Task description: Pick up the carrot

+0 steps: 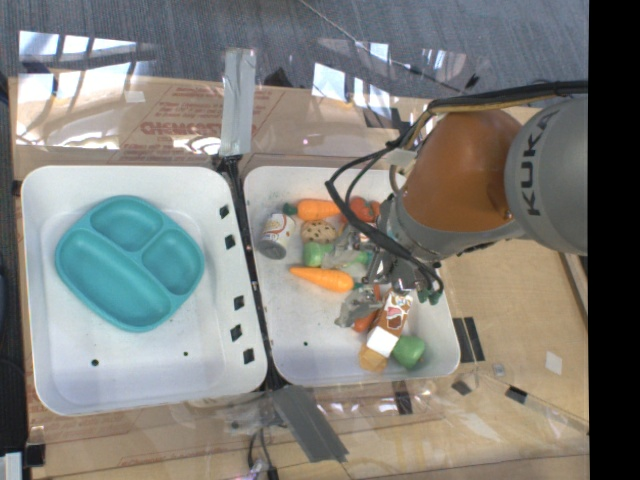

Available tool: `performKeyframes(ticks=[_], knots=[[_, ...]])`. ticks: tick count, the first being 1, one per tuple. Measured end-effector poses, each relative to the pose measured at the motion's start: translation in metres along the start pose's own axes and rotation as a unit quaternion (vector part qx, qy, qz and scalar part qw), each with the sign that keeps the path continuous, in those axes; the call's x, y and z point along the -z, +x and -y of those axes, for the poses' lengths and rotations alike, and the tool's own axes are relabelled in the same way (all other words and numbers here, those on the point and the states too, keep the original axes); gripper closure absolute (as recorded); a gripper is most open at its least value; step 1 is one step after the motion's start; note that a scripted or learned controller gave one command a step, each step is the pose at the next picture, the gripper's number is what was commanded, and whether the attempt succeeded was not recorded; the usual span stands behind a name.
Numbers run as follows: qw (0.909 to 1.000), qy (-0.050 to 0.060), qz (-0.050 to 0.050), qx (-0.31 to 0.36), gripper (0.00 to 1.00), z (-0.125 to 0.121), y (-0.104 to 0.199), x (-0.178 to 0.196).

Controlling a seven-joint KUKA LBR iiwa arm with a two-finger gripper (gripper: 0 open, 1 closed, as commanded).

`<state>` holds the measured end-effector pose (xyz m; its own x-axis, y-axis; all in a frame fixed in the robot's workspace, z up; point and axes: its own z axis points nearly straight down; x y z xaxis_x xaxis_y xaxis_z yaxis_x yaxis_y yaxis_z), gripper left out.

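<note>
The left bin (60,368) carried a teal divided plate (128,260) lying flat near its middle, well apart from the work and seemingly parked there out of the way. Taking the black divider (245,268) between the bins as the landmark, everything that mattered sat to its right, in the right bin (300,363).

Just right of the divider lay a small can (275,235) tipped on its side. Further right came a cluster of toy food: one carrot (321,279) lay flat and slantwise below a green piece (315,255) and a speckled cookie (319,232), and a second carrot (318,209) rested above them near the bin's far wall, with a red piece (362,208) beside it. Both carrots lay loose on the bin floor, jumbled as though tipped in rather than arranged.

Further right again, the hand (372,293) hung low over the bin, under the arm's (470,183) orange band, just beside the thick end of the lower carrot. Cables and clutter crowded it, so I could not tell how wide it stood or whether it gripped anything; no carrot showed clearly within it. Below it sat a small carton (396,313), a tan block (378,349) and a green cylinder (408,349). The lower carrot seemed the likelier target, judging by nearness.
</note>
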<state>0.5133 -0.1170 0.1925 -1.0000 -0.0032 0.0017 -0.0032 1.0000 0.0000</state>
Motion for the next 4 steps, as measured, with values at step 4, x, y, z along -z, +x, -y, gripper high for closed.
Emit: performKeyframes(ticks=[4], knots=[[0.9611, -0.002, 0.000, 0.276, 0.00, -0.002, -0.041, -0.103]])
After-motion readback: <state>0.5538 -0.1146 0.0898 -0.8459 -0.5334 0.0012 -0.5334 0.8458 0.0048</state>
